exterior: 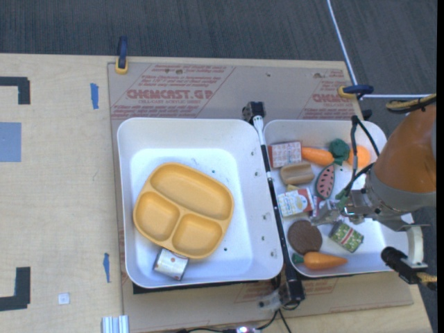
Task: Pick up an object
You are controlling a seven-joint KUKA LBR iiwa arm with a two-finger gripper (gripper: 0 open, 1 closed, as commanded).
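Nearest the lower edge, in the right white bin (395,266), an orange toy carrot (323,260) lies beside a round dark brown patty (304,236) and a small green-and-white packet (346,236), while in the left white bin (132,186) a small silver-wrapped block (171,263) sits against a yellow three-compartment plastic plate (183,209). Above the patty the two-finger gripper (331,214) hangs low among the toys, and whether its fingers are parted or closed I cannot tell. Farther back lie a watermelon slice (324,182), a tan bread piece (297,173), a second carrot (318,156) and a dark green lump (339,148).
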